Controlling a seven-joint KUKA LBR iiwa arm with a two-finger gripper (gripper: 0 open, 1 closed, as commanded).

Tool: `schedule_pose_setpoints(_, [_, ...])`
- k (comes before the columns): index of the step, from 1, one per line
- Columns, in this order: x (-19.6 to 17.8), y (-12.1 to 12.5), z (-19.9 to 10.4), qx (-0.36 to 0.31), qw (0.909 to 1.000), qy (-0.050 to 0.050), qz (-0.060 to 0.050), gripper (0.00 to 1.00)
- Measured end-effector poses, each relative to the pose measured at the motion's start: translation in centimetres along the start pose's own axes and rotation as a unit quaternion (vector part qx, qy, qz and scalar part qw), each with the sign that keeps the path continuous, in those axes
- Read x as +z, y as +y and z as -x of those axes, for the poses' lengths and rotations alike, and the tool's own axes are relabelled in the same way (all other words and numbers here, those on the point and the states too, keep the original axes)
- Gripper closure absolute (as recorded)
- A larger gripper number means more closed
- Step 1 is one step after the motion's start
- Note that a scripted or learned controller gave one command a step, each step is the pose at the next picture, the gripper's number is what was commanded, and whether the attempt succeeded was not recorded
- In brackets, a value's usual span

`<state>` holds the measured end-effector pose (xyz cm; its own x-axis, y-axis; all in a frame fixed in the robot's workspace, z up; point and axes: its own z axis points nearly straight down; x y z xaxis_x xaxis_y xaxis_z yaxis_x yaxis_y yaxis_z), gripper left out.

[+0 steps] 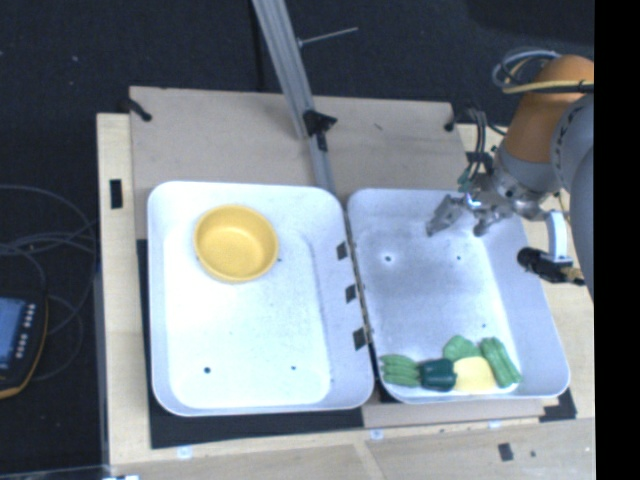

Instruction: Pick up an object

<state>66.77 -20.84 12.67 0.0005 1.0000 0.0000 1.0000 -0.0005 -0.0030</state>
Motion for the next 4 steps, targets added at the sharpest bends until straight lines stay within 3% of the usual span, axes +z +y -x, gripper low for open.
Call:
schedule_pose_setpoints(1, [2.7, 0.0, 0.0, 0.0, 1.0, 0.0, 0.001, 0.0])
schedule_pose_setpoints(2, [1.4, 0.1, 0.1, 0.0, 1.0, -0.001, 0.003, 1.0])
schedule_pose_setpoints(4, [-10.5, 0.9, -0.8, 0.0, 1.0, -0.001, 0.005, 1.0])
